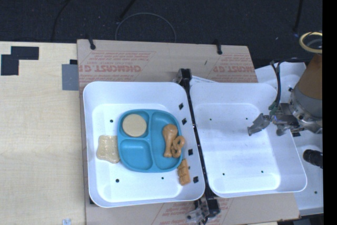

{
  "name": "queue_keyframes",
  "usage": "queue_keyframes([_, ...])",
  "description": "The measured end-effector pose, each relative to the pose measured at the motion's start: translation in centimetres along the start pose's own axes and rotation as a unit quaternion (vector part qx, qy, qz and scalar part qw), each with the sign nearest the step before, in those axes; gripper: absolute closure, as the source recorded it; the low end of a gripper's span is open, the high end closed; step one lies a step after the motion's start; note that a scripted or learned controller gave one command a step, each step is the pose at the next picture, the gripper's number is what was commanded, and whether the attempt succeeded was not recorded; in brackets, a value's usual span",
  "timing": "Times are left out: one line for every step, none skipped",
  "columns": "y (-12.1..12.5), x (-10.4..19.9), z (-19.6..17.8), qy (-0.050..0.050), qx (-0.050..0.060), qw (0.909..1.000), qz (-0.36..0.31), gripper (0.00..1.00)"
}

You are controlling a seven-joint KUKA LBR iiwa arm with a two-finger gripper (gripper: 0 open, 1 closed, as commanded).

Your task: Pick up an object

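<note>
The left bin [100,108] holds a blue divided plate [141,158]. A round tan disc [134,125] lies in the plate's upper left compartment, and a brown pretzel-like piece [172,140] lies in its right one. A pale tan slab [108,148] rests on the bin floor against the plate's left edge. A small orange-brown piece [183,172] lies by the plate's lower right corner. My gripper [266,129] hangs over the right side of the right bin [237,166], far from all these objects. It is open, with nothing between its fingers.
A black divider [190,129] runs between the two bins. Cardboard [158,63] lies under both bins, and a light wooden board [37,134] extends to the left. Cables and the arm's body [310,92] crowd the right edge.
</note>
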State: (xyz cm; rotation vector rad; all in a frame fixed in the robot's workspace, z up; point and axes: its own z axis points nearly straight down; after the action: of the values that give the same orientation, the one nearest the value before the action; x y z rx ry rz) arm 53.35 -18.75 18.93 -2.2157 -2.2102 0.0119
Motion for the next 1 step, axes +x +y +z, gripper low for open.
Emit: queue_keyframes([0.3,-0.02,-0.64,-0.001,-0.006,1.0,-0.001,0.0])
